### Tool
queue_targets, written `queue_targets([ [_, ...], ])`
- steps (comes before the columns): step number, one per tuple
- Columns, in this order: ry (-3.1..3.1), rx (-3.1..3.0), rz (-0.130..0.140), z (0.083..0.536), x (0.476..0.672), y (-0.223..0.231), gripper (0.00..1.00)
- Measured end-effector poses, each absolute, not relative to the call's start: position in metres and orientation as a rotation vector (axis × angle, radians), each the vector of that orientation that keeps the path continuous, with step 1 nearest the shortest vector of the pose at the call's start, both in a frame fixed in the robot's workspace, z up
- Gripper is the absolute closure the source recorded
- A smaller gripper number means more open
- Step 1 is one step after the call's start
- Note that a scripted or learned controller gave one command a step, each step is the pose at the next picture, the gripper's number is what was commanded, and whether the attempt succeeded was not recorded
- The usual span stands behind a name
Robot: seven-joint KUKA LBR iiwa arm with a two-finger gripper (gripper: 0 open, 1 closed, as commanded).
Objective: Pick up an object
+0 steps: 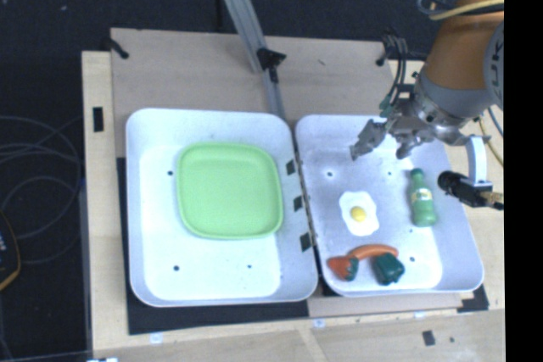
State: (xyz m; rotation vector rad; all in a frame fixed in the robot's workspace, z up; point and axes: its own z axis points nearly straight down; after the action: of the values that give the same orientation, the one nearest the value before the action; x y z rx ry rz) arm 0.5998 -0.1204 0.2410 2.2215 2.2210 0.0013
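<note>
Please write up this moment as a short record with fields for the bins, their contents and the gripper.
left bin: green plate
right bin: fried egg, green bottle, orange sausage, red piece, dark green piece
gripper: open, above the right bin's far end, holding nothing

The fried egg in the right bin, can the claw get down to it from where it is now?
Probably yes. The claw hangs open above the right bin, and the fried egg lies flat with bare floor around it; the green bottle and sausage sit apart from it.
</note>
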Motion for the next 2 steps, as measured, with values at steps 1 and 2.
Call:
queue_targets([
  [1, 2.222, 2.225, -0.005, 0.185, 0.589, -0.121, 0.00],
  [2, 2.221, 2.224, -0.004, 0.141, 0.584, -0.127, 0.00],
])
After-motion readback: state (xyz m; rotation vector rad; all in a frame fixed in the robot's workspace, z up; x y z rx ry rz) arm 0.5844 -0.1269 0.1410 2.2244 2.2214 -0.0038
